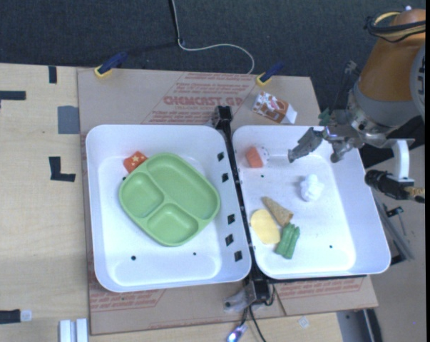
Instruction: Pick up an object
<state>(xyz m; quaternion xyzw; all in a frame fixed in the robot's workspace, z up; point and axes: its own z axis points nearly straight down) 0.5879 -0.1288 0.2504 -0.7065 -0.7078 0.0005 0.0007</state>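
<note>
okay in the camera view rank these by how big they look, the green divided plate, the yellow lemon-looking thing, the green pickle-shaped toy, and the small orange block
1. green divided plate, by far the largest
2. yellow lemon-like piece and green pickle-shaped toy: too close to rank
3. small orange block, smallest

A light wooden bench [29, 212] under a dark grey carpet floor [79, 16].
A flat brown cardboard sheet [200, 98] lies on the bench, held by blue and yellow clamps [111, 64]. A thin white cable [215, 47] curls across the floor. Small black tape marks [58, 168] dot the wood.
</note>
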